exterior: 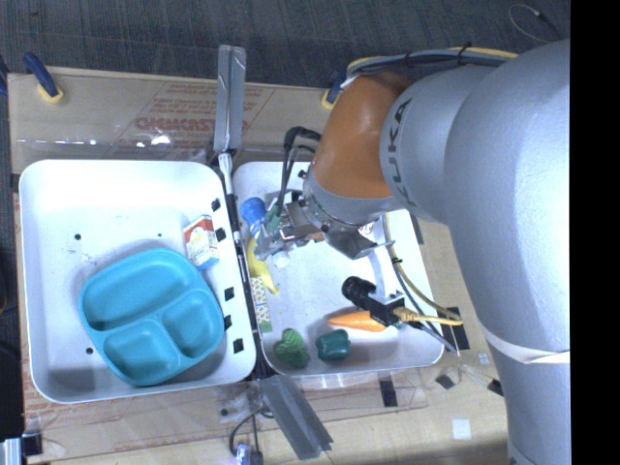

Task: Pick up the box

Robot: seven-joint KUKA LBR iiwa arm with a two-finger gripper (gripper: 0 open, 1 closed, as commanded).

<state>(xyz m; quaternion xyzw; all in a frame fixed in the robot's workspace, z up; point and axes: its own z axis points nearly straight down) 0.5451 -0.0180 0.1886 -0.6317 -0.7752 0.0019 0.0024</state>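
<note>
Box [201, 241], small red-and-white carton, sits tilted in left bin [58, 197], wedged between blue divided tray [150, 316] and wall shared with right bin [407, 352], likely where it slid to rest. Pincer [274, 229] hangs over right bin's upper left corner, well short of box; state impossible to tell, tips lost in clutter. Blue item, yellow piece partly masked beneath. Carrot [360, 323], two green vegetables [310, 347] lie near front wall. Arm hides bin's far side

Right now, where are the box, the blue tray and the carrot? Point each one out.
box [201, 241], camera view, on its red and white top face.
blue tray [150, 316], camera view, on the ridge between its compartments.
carrot [356, 323], camera view, on the middle of its orange body.
</note>
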